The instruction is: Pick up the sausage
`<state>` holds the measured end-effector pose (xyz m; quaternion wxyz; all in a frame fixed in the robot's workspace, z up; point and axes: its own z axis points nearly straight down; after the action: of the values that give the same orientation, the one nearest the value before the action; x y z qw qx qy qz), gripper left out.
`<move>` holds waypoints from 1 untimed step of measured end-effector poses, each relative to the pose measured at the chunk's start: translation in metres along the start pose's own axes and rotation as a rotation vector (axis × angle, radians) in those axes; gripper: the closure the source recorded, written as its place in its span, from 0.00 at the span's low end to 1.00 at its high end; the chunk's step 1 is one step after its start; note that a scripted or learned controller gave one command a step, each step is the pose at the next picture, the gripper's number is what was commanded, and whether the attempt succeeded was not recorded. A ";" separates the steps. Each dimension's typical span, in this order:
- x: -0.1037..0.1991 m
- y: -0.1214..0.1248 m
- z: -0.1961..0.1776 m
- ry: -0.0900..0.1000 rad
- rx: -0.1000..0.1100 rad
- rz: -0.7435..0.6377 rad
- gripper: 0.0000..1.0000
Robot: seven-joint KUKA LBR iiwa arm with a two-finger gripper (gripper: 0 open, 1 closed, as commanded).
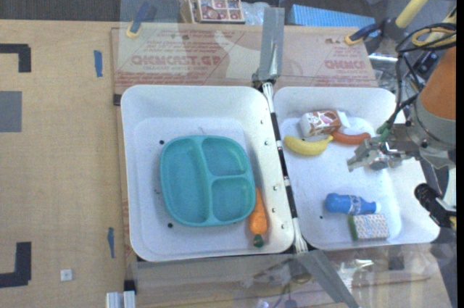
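Note:
The sausage (pixel 351 138) is a red-orange curved piece lying in the right bin (pixel 413 227), just right of the yellow banana (pixel 307 146) and below a white and red packet (pixel 320 122). My gripper (pixel 367 156) hangs over the right bin's right half, just below and slightly right of the sausage's right end. It is open, with nothing between its fingers. The arm's orange band (pixel 442 85) shows at the right edge.
A blue bottle (pixel 349 204) and a small green patterned box (pixel 370 227) lie near the right bin's front. The left bin (pixel 145 118) holds a teal divided plate (pixel 206 180) and a carrot (pixel 258 217). Cardboard and boxes stand behind the bins.

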<state>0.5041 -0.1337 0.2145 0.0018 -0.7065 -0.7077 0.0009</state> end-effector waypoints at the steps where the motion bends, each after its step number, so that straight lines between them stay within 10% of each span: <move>1: -0.015 0.062 0.029 -0.003 -0.005 -0.071 0.00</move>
<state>0.5660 -0.1489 0.1849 -0.0009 -0.6810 -0.7323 0.0002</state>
